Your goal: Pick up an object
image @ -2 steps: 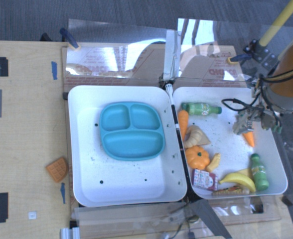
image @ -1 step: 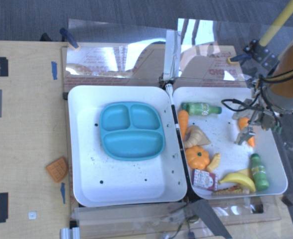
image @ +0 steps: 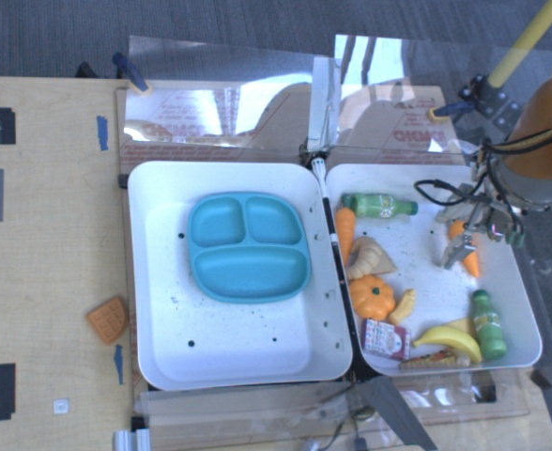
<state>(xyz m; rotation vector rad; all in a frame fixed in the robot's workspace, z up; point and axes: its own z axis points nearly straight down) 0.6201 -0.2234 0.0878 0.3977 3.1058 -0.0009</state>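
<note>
1. Two white bins side by side on the bench: left bin [image: 154, 346], right bin [image: 525, 336].
2. Left bin holds a blue divided plate [image: 249, 246], three compartments, sitting toward the far half of the bin. A few dark specks on the bin floor around it.
3. Right bin is cluttered. Along its left wall: a carrot [image: 345, 232], then a beige cone-shaped piece [image: 369, 256] just beside it, then a small orange pumpkin [image: 373, 297] nearer the camera.
4. A green bottle [image: 378, 206] lies on its side at the far left of the right bin, cap pointing right.
5. Near front: a pink and white packet [image: 386, 338], a small yellow piece [image: 404, 305] just above it, a banana [image: 449, 337] to the right, touching a second green bottle [image: 487, 324] at the front right.
6. Gripper [image: 462, 250] is down inside the right bin, far right part, arm coming in from the right with cables around the wrist.
7. An orange object [image: 471, 263] sits right at the fingertips, part hidden by them; too blurred and small to tell if it is between the fingers or just beside them. Claw width: cannot tell.
8. Outside the bins, on the wooden bench left of the left bin: a small orange-brown block [image: 108, 318].
</note>
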